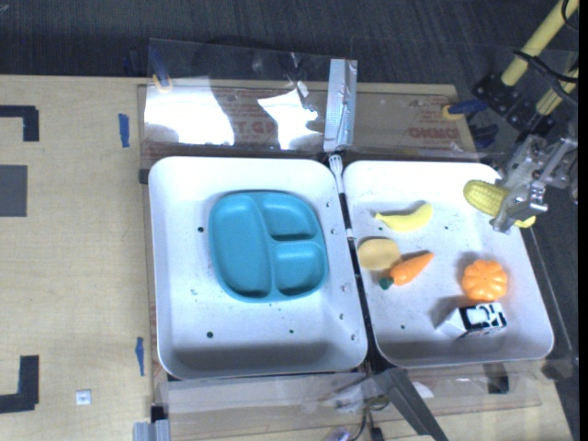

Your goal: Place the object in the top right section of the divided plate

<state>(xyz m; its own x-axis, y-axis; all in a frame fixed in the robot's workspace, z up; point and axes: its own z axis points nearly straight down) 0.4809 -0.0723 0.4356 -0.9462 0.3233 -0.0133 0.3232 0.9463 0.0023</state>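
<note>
A blue divided plate [266, 243] lies in the left white bin [175, 329], with one large section on its left and two smaller ones on its right. My gripper [513, 211] hangs over the right bin's [533, 338] far right edge. A yellow corn cob [481, 194] sits right against the gripper's left side; I cannot tell whether it is held. The plate's sections hold nothing.
In the right bin lie a banana [405, 217], a pale yellow lump [377, 253], a carrot [409, 267], an orange pumpkin [484, 279] and a black-and-white cube [481, 317]. A clear plastic panel [248, 104] stands behind the bins.
</note>
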